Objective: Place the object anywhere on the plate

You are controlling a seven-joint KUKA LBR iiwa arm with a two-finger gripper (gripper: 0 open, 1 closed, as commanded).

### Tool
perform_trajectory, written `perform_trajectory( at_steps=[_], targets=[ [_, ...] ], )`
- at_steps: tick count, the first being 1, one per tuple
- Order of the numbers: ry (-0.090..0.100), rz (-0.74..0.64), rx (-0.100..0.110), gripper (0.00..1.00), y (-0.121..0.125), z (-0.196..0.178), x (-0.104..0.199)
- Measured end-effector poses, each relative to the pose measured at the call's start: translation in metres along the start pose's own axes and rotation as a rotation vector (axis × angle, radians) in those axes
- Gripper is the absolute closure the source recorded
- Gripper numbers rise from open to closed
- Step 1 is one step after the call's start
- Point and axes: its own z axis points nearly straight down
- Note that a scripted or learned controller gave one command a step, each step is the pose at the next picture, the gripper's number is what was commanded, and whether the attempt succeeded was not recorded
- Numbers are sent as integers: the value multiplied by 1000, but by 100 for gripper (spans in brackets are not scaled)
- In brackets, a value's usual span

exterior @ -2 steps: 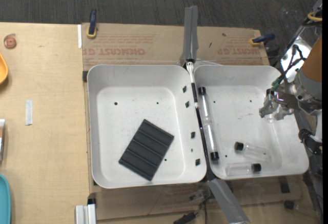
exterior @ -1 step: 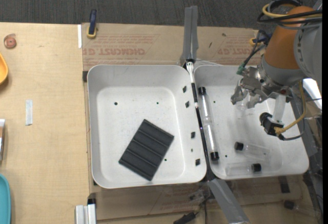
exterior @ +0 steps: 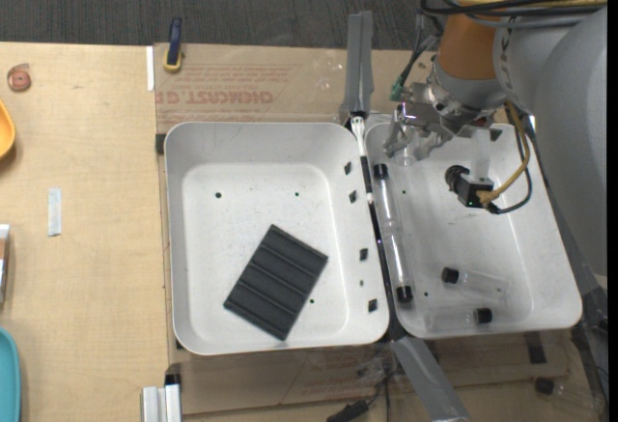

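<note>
Although the task has hardly got under way as far as the camera view shows, the pieces are laid out plainly enough. The dark ribbed slab, which I take to be the plate, lies flat and askew on the floor of the left bin, toward its near edge, with nothing resting on it. The arm reaches in over the far end of the right bin, and its claw hangs low by that bin's far left corner. Whether the claw is released or clenched cannot be told from here, as glare and cabling blur it, and nothing can be seen held in it. The likely object, a long clear tube with dark ends, lies along the right bin's left wall, just below the claw. A second clear piece with dark caps rests near that bin's near right corner. Which of the two is meant I cannot say. In my judgement nothing is done yet: a grasp has to be made, the thing lifted over the wall between the bins, carried above the slab and set down. The worktop to the left plays no part.
</note>
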Motion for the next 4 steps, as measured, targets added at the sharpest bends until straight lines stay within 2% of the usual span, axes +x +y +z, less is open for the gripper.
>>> perform_trajectory(
  at_steps=[1,2,3,4],
  targets=[
    [-1,-462,-1,100,-12,-178,103],
    [-1,-20,1,100,-3,-95,176],
    [-1,-298,-1,100,-12,-163,247],
    [-4,-299,1,100,-12,-170,246]
  ],
)
